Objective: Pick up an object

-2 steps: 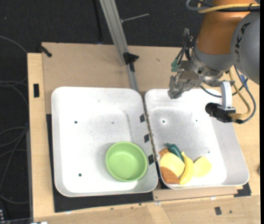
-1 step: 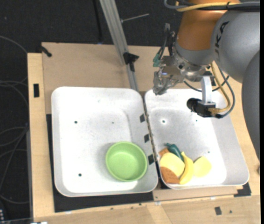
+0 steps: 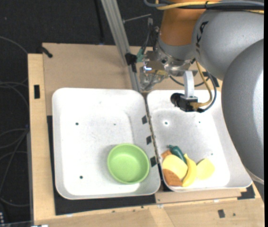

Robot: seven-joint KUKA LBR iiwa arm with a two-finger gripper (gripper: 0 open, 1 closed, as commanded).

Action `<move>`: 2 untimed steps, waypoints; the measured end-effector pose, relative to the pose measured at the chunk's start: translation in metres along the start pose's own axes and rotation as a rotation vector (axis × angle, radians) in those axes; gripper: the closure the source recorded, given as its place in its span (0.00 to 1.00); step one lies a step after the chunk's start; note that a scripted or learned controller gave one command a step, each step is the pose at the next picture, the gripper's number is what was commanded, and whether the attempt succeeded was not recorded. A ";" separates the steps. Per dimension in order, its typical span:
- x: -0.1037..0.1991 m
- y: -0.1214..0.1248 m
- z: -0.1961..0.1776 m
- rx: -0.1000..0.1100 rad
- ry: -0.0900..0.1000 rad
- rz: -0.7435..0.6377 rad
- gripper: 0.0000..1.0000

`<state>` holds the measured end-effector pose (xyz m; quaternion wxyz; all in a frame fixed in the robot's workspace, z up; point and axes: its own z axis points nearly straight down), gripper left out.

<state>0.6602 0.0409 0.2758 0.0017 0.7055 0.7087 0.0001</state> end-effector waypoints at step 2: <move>0.036 0.012 0.027 0.003 -0.001 0.002 0.00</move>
